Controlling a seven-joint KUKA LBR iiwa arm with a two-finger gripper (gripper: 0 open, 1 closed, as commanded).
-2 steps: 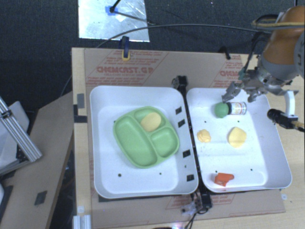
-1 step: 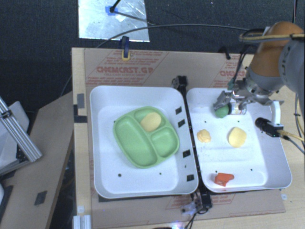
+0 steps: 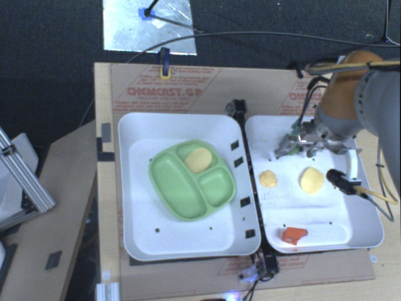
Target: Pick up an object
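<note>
I have the gripper [image 3: 294, 144] low near the back edge of the right bin [image 3: 363, 234]; I cannot tell its state. Nearest is the larger yellow piece [image 3: 311, 180], just toward the front edge from the tool. The smaller yellow piece [image 3: 268, 179] sits by the bin's left wall, an orange piece [image 3: 293, 234] at the front edge.

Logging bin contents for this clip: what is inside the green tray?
The green tray in the left bin holds one pale yellow item in its upper compartment. The other two compartments show only bare green. Whatever lies beneath the tray is covered.
</note>
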